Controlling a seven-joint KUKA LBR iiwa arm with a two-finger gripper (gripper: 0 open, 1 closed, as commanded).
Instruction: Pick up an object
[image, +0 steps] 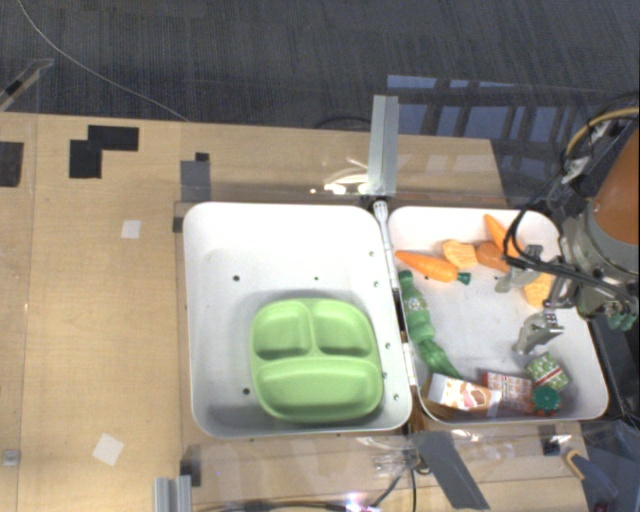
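Observation:
The right bin (480, 320) holds several small items. An orange carrot (428, 266) lies near its back left, with orange food pieces (470, 252) beside it. A green bottle (418, 322) runs along the left wall. Snack packages (480, 392) and a small green and white box (548, 372) lie along the front wall. My gripper (538, 336) hangs over the right part of this bin, just above the small box and right of the bare middle. Nothing shows held in it. The grey arm (605, 240) comes in from the right.
The left bin (230, 250) holds a green divided plate (315, 358) at its front right. A metal post (383, 145) stands behind the wall between the bins. Black cables (520, 240) loop off the wrist over the right bin's back.

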